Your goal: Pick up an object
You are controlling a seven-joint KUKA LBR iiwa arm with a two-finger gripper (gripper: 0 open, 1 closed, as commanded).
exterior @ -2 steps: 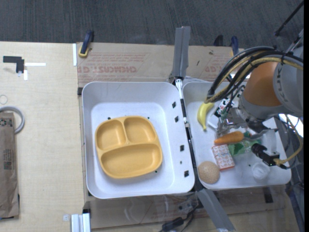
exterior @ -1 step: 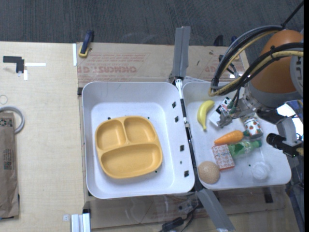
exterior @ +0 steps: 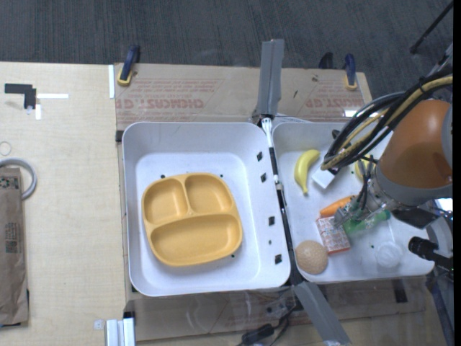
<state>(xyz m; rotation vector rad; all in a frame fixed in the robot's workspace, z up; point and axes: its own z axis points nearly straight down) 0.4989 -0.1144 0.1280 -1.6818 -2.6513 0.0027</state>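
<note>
arm [exterior: 414, 150] over right bin [exterior: 288, 193] | jaws' state: could not tell | banana [exterior: 305, 169], carrot [exterior: 336, 207], egg-like ball [exterior: 312, 256] lay nearby

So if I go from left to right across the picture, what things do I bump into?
Brown paper bag → yellow plate in the left bin → banana → egg → little red packet → robot arm.
</note>
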